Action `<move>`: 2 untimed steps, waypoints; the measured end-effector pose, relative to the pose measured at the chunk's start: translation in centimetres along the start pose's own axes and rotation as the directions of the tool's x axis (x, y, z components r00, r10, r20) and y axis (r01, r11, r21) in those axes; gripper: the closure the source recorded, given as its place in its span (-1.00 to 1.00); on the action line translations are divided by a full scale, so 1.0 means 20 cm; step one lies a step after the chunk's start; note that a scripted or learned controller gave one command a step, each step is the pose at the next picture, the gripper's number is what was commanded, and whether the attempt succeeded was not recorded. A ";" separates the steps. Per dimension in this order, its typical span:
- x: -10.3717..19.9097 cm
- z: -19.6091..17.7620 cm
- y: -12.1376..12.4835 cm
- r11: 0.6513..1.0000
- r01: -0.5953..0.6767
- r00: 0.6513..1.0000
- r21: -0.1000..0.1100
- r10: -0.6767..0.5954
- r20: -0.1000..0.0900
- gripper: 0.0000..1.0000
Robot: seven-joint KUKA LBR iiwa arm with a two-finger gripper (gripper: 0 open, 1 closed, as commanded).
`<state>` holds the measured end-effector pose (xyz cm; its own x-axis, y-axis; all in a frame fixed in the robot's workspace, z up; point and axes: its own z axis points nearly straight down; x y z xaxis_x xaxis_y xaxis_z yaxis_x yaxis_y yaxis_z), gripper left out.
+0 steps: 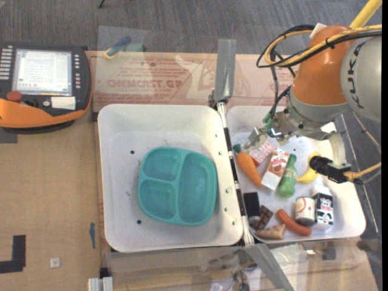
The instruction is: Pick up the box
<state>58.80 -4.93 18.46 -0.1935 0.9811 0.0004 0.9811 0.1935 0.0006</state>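
Right now the gripper hangs low over the back of the right bin, under the arm's orange wrist, and whether it is released or clenched cannot be told from this slant. The box (red and white, a small carton) lies flat in that bin, just toward the camera's near side of the gripper and close beneath it. Its long axis runs from the bin's back toward the front, tilted a little leftward at the near end. A carrot lies just left of it and a green bottle touches or nearly touches its right side, so I judge a short move forward and down is wanted.
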 end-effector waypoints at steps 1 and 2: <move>-0.29 0.40 -0.02 1.000 -0.003 1.000 -0.001 0.003 0.001 -1.00; -0.29 0.46 -0.02 0.997 -0.074 0.997 -0.016 0.074 0.007 -1.00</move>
